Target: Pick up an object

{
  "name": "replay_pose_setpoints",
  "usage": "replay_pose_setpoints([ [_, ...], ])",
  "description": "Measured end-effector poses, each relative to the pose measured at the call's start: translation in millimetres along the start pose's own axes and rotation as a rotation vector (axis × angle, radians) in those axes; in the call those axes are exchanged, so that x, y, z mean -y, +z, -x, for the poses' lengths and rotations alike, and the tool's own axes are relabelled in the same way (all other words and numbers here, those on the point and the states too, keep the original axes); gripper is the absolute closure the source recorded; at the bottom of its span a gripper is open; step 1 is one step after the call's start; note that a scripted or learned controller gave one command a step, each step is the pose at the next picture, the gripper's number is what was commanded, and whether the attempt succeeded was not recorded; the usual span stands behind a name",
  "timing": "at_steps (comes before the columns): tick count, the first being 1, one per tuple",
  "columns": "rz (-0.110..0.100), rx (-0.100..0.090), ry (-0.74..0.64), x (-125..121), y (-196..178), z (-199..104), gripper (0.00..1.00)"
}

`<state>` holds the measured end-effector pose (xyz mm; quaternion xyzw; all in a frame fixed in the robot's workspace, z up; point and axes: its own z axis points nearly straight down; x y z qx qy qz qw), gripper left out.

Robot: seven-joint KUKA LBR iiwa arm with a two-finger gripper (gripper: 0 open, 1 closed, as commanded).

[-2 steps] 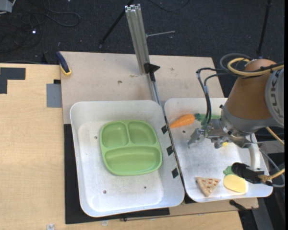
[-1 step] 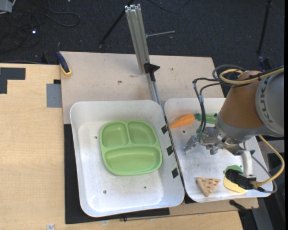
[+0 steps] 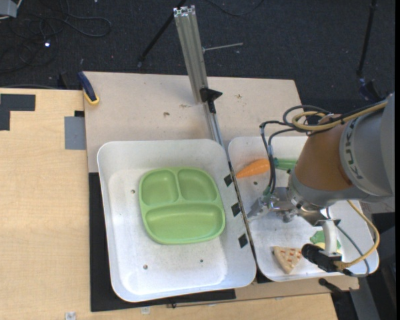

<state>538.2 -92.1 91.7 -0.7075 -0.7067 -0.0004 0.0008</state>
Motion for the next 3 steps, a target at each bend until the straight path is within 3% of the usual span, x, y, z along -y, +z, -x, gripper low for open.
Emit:
replay_pose_setpoints([
  [1, 0.004, -0.002, 0.005, -1, -13, 1, 1.00],
  [3, 0.002, 0.002, -0.002, -6, -115, -3, 1.00],
])
